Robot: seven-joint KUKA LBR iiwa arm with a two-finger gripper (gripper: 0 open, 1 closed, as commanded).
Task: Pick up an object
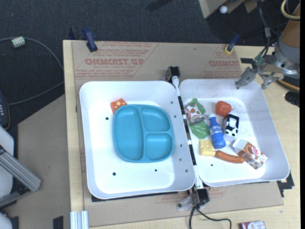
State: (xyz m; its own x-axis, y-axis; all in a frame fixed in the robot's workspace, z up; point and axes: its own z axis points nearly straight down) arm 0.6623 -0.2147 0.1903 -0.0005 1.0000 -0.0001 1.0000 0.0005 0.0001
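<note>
Your gripper (255, 78), fingers spread and empty, hovers above the right bin (274, 128) far rim. The sausage (229, 157) lies roughly left-right, bare floor beside it.

You have even, fairly bright overhead light with a cool bluish cast. The two white bins (95, 166) come out bright, close to washed out on their floors, with only soft, short shadows beside the blue divided plate (143, 132). The dark floor (38, 13) around the desk (71, 104) falls off dim. Detail is soft and grainy throughout; the small items look slightly smeared.
</note>
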